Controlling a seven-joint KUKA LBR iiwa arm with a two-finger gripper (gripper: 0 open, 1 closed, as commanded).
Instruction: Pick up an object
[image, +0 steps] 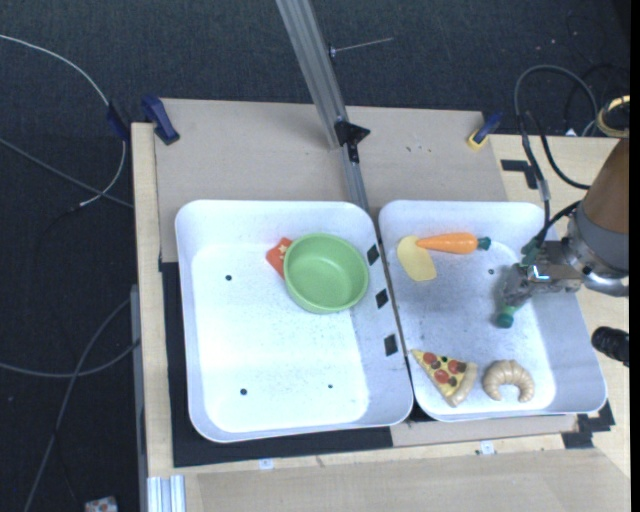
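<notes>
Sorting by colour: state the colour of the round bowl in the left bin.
Light green: the round plastic bowl, clearest in the camera view, beside a small orange piece.

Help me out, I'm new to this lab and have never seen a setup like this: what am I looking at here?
One camera looks down at a slant on a bench with two white bins. The grey machine coming in from the right is a robot arm; its hand hangs low over the right bin, just above a small green thing. I cannot tell whether it holds anything. That bin also has a carrot, a yellow piece, a pizza slice and a croissant. The left bin holds a green bowl with an orange thing beside it.
</notes>
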